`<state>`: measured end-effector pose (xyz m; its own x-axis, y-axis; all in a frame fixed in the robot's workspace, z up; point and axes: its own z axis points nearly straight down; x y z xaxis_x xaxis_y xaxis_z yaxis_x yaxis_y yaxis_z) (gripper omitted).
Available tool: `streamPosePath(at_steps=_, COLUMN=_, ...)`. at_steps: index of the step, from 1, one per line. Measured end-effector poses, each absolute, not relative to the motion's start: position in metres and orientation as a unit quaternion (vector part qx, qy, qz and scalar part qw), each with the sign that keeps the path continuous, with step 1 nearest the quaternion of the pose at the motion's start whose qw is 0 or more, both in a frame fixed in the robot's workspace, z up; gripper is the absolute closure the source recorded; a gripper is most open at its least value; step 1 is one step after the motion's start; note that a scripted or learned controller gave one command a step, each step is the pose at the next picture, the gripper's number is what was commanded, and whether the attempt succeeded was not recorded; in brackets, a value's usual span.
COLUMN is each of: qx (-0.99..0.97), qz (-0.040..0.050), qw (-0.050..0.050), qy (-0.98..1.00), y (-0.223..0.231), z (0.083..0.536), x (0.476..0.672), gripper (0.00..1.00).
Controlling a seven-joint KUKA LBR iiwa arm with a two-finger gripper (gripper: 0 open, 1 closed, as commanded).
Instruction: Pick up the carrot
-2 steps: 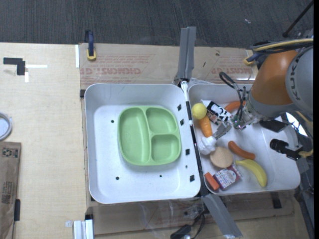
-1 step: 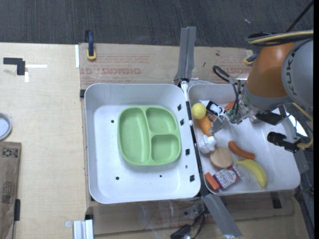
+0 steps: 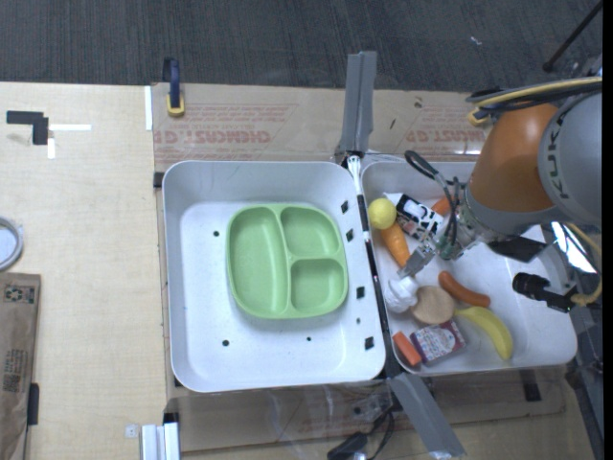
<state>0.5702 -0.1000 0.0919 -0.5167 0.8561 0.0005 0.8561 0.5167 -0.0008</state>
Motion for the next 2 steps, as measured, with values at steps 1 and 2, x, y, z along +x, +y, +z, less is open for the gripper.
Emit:
streamPosePath(at_steps=1, qx=-0.493, qz=-0.0002, qw=0.0, qy=-0.87, y=-0.101, z=0.101, x=0.571, gripper=1.0)
streamPosePath(at_steps=2, qx=-0.575, qz=0.0008, qw=-0.001, qy=-0.818, y=-0.042, z=0.192, x=0.575, gripper=1.0)
